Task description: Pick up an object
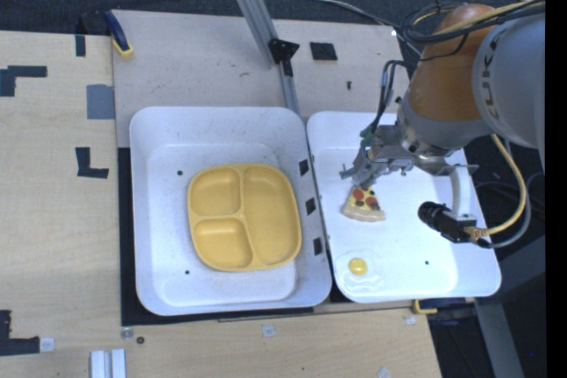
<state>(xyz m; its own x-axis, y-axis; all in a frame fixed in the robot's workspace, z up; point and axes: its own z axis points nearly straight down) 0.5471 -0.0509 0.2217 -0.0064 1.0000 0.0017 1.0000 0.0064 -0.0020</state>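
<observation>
A toy pizza slice [364,205] lies in the right bin [399,270], near its middle. A toy fried egg [358,267] rests close to that bin's front edge. My gripper [366,181] hangs over the right bin, its tips just above the far end of the pizza slice. I cannot make out whether it touches the slice. A yellow divided plate [244,217] sits in the left bin [159,190].
The grey arm with its orange band [447,84] covers the right bin's far right part. A black cable fitting [443,221] hangs by the bin's right side. A metal pole [257,4] slants across the bench behind the bins.
</observation>
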